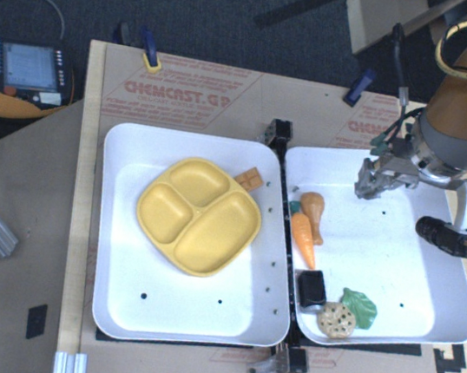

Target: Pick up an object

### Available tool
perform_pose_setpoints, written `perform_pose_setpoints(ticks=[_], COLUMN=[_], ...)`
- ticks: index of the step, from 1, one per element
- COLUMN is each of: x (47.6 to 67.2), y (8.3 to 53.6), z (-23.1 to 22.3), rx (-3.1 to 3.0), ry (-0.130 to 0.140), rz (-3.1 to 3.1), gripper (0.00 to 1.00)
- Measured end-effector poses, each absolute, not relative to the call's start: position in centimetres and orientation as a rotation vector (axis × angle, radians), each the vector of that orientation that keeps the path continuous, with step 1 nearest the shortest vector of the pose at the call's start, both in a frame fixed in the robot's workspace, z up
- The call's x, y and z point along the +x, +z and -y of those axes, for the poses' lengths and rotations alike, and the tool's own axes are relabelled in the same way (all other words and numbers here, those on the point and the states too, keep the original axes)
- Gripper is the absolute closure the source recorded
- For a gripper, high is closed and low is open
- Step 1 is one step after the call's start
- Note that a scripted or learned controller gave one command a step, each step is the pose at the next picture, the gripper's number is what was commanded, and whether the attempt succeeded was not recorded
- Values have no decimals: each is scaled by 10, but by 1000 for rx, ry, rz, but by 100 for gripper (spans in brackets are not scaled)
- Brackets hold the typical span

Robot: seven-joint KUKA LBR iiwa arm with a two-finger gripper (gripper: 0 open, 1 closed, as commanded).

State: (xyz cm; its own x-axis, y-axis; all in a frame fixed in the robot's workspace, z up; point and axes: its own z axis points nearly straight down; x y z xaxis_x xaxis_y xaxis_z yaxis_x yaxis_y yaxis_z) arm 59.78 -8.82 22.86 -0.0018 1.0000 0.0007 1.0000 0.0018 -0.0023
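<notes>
The gripper (372,187) hangs over the upper part of the right bin (429,282), near its back wall, and nothing is seen under it or in it. From this slanted angle one cannot tell if it is released or clenched.

The things to pick lie along the left side of the same bin. A toy carrot (302,239) lies beside a small tan, pear-shaped piece (312,210); the two touch or almost touch. Lower, a small black block (312,288) sits by the left wall, and next to it a round speckled cookie (336,320) overlaps a green leafy piece (362,306).

The step in hand seems to be the choice of a target and the approach. To do it well, the arm should probably travel toward the carrot, which is the nearest long object, turn the wrist so that the closing goes across its narrow width, and come straight down. The tan piece is so close that it may be pushed or taken together. The black block stands very near the wall, so there is little space for a descent.

The left bin (112,285) holds a yellow divided plate (200,216) with a small brown block (250,179) at its upper edge. Both bins rest on a cardboard sheet (231,93) over a light wooden bench (73,226), held by blue clamps (152,51). A pendant with a screen (25,69) lies on the dark floor at the left.
</notes>
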Motion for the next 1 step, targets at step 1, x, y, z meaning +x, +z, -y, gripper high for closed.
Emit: perform_pose_setpoints(ticks=[1], x=[579], y=[232], z=[45], rx=[-2216], ry=[2], rz=[2222], gripper=[100])
